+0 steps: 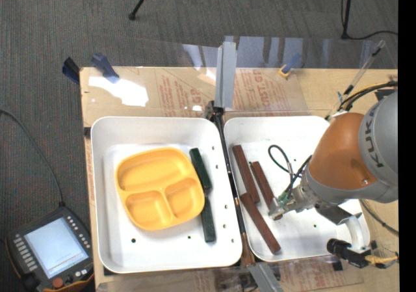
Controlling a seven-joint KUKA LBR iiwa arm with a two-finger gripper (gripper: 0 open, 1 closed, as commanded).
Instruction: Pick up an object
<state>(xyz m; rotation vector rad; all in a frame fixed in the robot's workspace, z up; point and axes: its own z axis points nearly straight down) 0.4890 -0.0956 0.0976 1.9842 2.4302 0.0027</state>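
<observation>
In the right bin (305, 125), my gripper (281, 208) hangs low near the middle, at the end of the grey and orange arm (348, 160). Its tip is right beside the lower end of a short brown strip (262, 185). Longer brown strips (255, 209) lie slantwise along the bin's left side. A thin black wire loop (278, 154) sits just above the gripper. In the left bin (104, 138) lie a yellow divided plate (159, 188) and dark green strips (206, 203) along the plate's right edge.
A grey upright post (225, 76) stands behind the wall between the two bins. A teach pendant (49, 252) lies off the bench at the lower left. The bench top (162, 89) behind the bins bears tape and a clear sheet.
</observation>
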